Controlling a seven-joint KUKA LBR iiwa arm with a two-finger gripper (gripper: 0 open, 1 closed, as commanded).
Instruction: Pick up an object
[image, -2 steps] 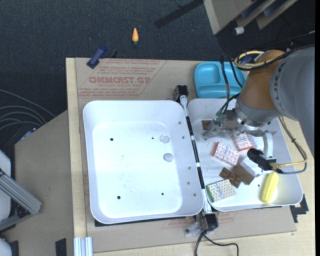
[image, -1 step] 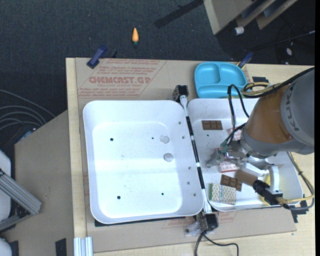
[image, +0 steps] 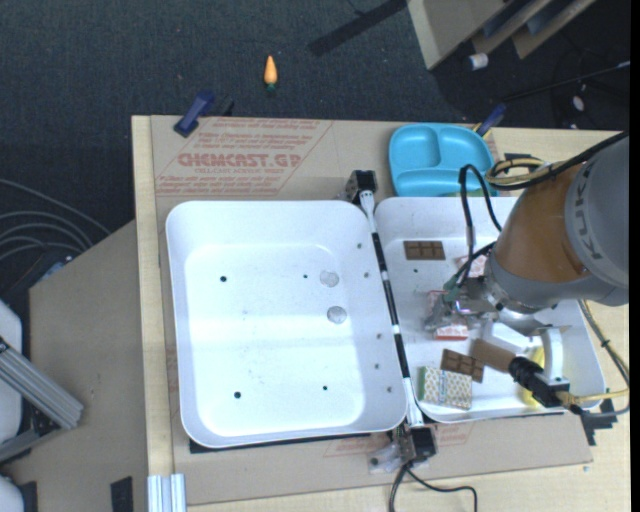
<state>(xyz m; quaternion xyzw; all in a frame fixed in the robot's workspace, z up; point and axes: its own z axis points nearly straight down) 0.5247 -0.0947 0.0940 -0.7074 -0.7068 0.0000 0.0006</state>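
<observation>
My gripper (image: 447, 312) hangs low over the middle of the right bin (image: 400, 225), with the grey and orange arm reaching in from the right. Right under it lies a small red and white packet (image: 452, 331). A brown chocolate-like bar (image: 423, 250) rests toward the bin's back. Two brown pieces (image: 463, 363) lie nearer the front, and a green patterned pouch (image: 445, 388) sits in the front left corner. A yellow object (image: 541, 397) lies at the front right, partly behind the arm.
The left bin (image: 200, 300) holds two small round silvery things (image: 333, 297) near its right wall. A light blue divided tray (image: 440, 160) stands behind the right bin. A blue clip (image: 193, 115) rests at the bench's back left edge.
</observation>
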